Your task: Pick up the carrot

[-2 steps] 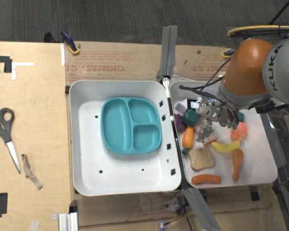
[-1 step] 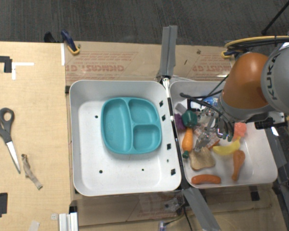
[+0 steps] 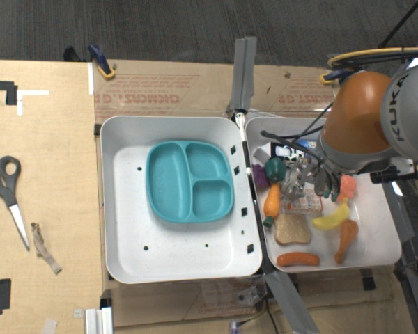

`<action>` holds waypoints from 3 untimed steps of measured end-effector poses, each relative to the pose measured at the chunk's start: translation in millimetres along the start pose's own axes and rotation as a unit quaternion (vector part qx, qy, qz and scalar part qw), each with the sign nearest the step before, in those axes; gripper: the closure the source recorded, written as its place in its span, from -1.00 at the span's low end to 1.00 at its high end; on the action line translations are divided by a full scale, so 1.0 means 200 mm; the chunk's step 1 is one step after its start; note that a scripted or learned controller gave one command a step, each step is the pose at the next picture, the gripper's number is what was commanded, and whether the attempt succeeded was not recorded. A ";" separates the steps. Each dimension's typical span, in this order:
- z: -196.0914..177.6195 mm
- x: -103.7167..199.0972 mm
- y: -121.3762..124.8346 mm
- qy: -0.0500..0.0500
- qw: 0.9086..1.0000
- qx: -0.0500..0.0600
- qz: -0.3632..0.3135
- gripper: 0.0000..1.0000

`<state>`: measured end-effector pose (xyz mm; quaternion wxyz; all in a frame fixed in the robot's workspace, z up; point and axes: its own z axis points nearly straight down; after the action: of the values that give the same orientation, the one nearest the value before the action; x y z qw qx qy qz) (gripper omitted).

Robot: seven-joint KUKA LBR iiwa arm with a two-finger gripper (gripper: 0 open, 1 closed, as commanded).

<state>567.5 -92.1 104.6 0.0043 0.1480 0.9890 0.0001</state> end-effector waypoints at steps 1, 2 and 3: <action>-0.44 0.21 0.51 0.003 0.999 0.000 0.052 1.00; -0.56 0.56 0.31 0.004 0.999 0.001 -0.037 1.00; -1.03 0.59 0.44 0.003 0.996 0.000 -0.094 1.00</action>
<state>479.2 26.7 308.7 0.0015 0.0544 0.9985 0.0000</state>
